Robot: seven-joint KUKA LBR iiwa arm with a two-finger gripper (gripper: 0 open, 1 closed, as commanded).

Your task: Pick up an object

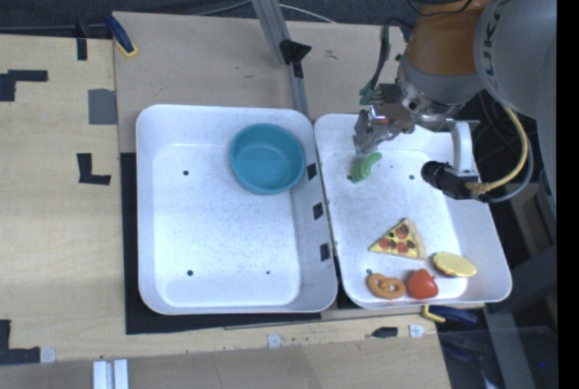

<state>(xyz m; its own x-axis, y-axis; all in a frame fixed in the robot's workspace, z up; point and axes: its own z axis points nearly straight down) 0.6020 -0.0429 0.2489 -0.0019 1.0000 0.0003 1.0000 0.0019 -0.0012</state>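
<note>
While the arm (479,25) reaches in from the right with its orange band above the wrist, the claw (369,139) hangs over the far part of the right bin (479,238), close to that bin's left wall. Whether its tips are apart or together cannot be told from this slant, since they are small and dark against the wrist. Just below the claw, touching or nearly touching its tips, lies a green toy (365,166) on the bin floor; nothing can be seen clamped between the tips. Nearer the camera from the claw, well apart from it, a pizza slice (399,239) lies flat in the same bin. Beyond the slice, toward the near right corner, sit a yellow piece (453,265), a red piece (422,285) and a pretzel (386,285), the last two side by side along the near wall. To the claw's left, across the divide between the bins, a blue bowl (267,158) stands upright in the far part of the left bin (181,224). A grey pole (271,12) slants down behind the claw's left, ending near the gap between the bins.
</note>
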